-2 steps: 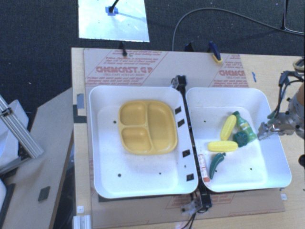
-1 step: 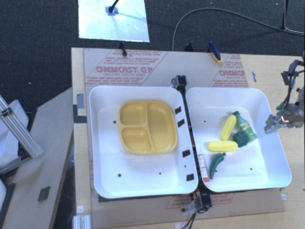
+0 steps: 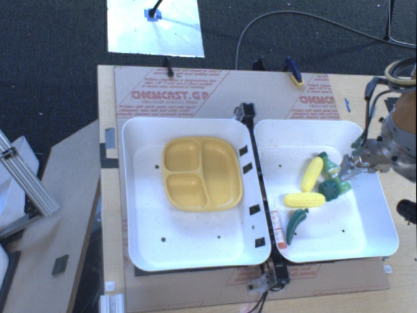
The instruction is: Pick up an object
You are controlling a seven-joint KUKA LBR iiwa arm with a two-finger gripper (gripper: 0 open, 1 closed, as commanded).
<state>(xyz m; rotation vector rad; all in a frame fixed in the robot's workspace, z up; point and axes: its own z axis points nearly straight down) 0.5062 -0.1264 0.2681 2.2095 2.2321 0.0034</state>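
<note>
Pincer: the gripper (image 3: pixel 347 168) reaches in from the right over the right bin, low near the toys; whether its fingers stand apart or together cannot be made out, and nothing is seen clamped between them
Arm: grey wrist (image 3: pixel 397 150) just behind the pincer, at the right edge of the view
Upright corn: a yellow corn cob (image 3: pixel 313 173) lies slantwise just left of the pincer, its green end (image 3: pixel 328 164) pointing toward the tips and very near them
Broccoli: a dark green piece (image 3: pixel 334 188) just below and left of the pincer, close beside it; contact cannot be judged
Flat corn: a second yellow cob (image 3: pixel 304 200) lies crosswise, lower left of the pincer, touching the broccoli end
Green pepper: a slim dark green toy (image 3: pixel 296 222) further down-left, near the flat corn
Right bin: white tray (image 3: pixel 371 240) under the pincer, holding all four toys
Left bin: white tray (image 3: pixel 140 175) well to the left of the pincer
Yellow plate: a divided plate (image 3: pixel 201 173) sits in the middle of the left bin, well apart from the pincer
</note>
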